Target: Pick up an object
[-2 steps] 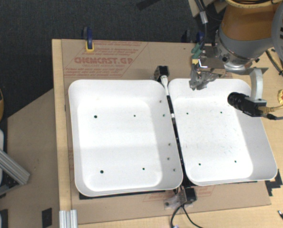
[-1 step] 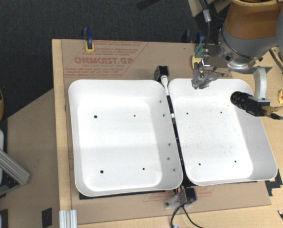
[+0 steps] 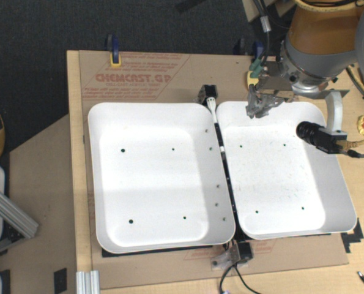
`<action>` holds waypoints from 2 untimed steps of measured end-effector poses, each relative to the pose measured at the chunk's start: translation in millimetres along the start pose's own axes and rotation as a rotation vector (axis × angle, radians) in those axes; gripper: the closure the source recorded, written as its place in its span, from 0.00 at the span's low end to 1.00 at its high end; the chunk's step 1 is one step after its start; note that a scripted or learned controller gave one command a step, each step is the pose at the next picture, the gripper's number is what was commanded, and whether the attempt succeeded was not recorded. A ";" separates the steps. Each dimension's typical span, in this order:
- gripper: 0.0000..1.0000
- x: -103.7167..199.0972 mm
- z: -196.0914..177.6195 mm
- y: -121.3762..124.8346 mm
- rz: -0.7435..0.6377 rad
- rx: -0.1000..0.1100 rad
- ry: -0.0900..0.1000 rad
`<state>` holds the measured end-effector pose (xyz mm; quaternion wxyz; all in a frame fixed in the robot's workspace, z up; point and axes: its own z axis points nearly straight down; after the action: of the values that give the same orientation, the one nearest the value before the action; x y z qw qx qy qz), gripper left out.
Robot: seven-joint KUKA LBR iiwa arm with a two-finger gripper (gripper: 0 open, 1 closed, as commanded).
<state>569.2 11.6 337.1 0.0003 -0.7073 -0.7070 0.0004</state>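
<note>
My gripper hangs over the back left corner of the right bin, just inside its rim. The grey wrist and orange band of the arm rise behind it toward the top right. I see nothing hanging from the gripper. The right bin's floor shows plain white with a few small black dots. The left bin looks the same.
A black divider strip runs between the two bins. A black cylinder with a cable, mounted on the arm, juts over the right bin's back right part. The bins rest on a cardboard sheet held by a blue clamp.
</note>
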 end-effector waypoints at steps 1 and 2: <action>1.00 -11.2 2.6 1.2 0.000 0.001 0.000; 1.00 -17.3 -10.1 3.9 0.000 -0.004 0.000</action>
<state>573.1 -5.8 347.2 -0.0012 -0.7072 -0.7070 -0.0009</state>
